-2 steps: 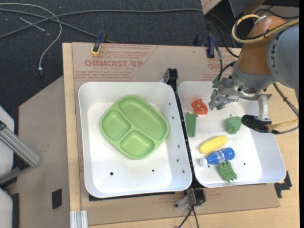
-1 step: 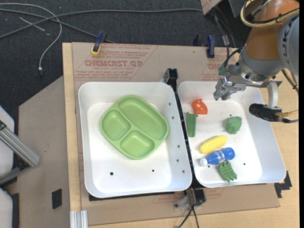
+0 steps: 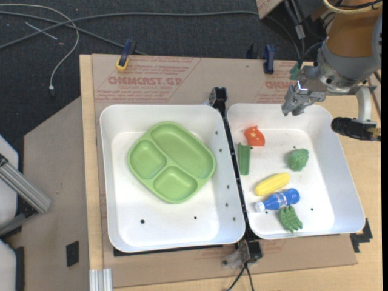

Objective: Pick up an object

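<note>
Closest to the camera, in the right-hand shallow white plastic bin (image 3: 348, 180), there's a dark green leafy toy vegetable (image 3: 290, 218) sitting by the front wall. Just behind it, pretty much touching, is a small blue plastic bottle with a white cap (image 3: 278, 200) lying on its side, and right behind that a yellow plastic corn cob (image 3: 272, 183), also lying down. A bit further back on the right is a lumpy green toy broccoli (image 3: 297, 159), and over by the left wall a long green pepper-like piece (image 3: 244, 159) with a red and orange toy strawberry-ish thing (image 3: 254, 136) just behind it.

The left white bin (image 3: 115, 180) holds a light green plastic divided tray with three compartments (image 3: 171, 161), sitting at a slant near the middle.

Both bins rest on a brown cardboard sheet with red print (image 3: 151, 77), clipped at the back with a blue and yellow clamp (image 3: 126, 53).

Furthest back, the grey two-finger gripper (image 3: 295, 107) hangs over the right bin's far rim, well apart from all the toys, nothing in it. Can't tell how wide it's set from this angle.
</note>
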Robot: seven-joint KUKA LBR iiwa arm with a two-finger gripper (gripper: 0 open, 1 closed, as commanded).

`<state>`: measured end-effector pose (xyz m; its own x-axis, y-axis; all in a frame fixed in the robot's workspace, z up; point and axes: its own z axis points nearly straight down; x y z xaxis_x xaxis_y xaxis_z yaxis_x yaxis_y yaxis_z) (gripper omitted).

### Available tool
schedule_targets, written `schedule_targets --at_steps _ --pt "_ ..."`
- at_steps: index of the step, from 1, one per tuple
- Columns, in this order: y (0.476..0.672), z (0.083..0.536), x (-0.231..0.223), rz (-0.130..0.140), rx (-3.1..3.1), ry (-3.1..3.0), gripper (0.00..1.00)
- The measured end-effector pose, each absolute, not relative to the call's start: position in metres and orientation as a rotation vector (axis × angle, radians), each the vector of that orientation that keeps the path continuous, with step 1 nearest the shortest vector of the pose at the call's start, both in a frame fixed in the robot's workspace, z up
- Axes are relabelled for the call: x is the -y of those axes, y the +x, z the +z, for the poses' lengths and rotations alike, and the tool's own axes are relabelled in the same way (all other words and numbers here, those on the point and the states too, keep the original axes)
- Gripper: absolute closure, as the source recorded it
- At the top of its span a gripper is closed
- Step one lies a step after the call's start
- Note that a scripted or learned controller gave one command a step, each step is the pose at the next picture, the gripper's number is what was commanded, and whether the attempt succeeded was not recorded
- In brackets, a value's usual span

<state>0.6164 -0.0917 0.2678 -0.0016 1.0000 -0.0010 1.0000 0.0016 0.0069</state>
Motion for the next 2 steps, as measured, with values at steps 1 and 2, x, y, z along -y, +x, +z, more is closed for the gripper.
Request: schedule_targets --at_steps 1,2 --pt "0.607 0.259 0.05 -0.001 -2.228 2.219 1.0" --pt "0.599 0.243 0.0 -0.002 -2.23 2.219 1.0"
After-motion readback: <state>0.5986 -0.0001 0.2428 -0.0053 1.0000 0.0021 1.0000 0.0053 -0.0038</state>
